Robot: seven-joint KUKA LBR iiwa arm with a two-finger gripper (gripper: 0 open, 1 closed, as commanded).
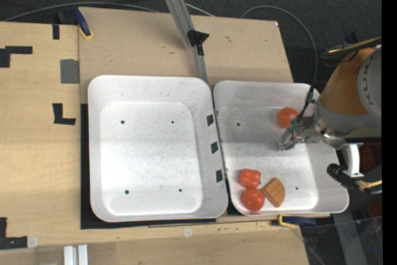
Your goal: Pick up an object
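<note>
Orange-red ball (286,116) in right bin (248,102), upper right part, just beside and up-left of gripper (289,138); not seen between the fingers. Gripper low over bin floor, reaching in from right on grey arm with orange band (344,93); open or closed, cannot tell. Near front edge of same bin: red pepper-like piece (249,179), red round fruit (252,199), tan waffle-textured piece (273,192), clustered; left bin (99,133) alongside.
</note>
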